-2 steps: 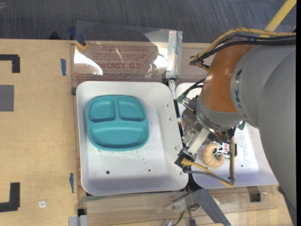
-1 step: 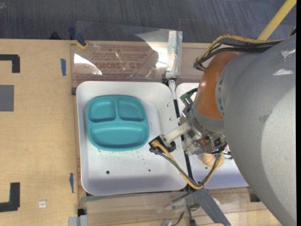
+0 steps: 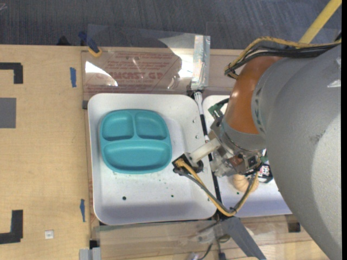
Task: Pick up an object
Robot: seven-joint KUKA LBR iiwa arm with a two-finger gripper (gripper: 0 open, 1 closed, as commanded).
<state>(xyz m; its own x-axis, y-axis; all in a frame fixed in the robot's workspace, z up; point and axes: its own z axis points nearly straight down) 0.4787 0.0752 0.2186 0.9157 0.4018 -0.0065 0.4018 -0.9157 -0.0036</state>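
A teal divided plate (image 3: 135, 141) lies flat in the left white bin (image 3: 108, 199), towards its back left. The grey arm with its orange band (image 3: 246, 104) reaches over the right bin (image 3: 271, 203) and hides most of it. My gripper (image 3: 232, 166) hangs low over the right bin's left part, close to the wall between the bins. Just below it a small tan rounded object (image 3: 240, 183) peeks out. A small red, white and black item (image 3: 264, 171) lies beside it, partly hidden by the wrist.
Yellow and black cables (image 3: 201, 184) loop from the wrist across the dividing wall into the left bin's right edge. A clear plastic sheet (image 3: 143, 64) stands behind the bins. The wooden bench (image 3: 40, 145) stretches away to the left.
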